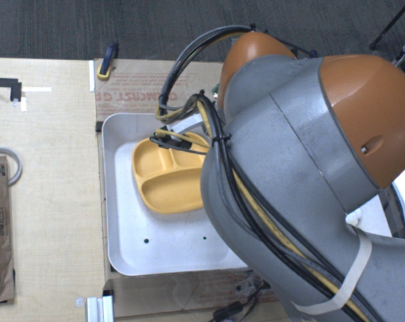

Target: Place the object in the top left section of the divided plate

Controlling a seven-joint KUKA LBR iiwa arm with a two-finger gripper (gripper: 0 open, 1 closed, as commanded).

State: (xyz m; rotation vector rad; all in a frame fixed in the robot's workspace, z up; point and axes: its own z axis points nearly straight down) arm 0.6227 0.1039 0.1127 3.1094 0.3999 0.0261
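Observation:
A yellow divided plate (163, 180) lies in the left white bin (122, 233), its right part hidden under the arm. Two of its sections show: a smaller one at the upper left and a long curved one along the lower left. The grey arm with its orange band (310, 180) reaches over the bin from the right and covers the middle of the view. Black and yellow cables (189, 123) hang over the plate's upper edge. The gripper and the object to be placed are hidden beneath the arm.
The bin's white floor (169, 247) shows below the plate. A brown cardboard sheet (142, 86) lies behind the bin, with a small blue and yellow tool (108, 61) on its edge. A brown packet (0, 227) sits at the far left of the wooden bench.

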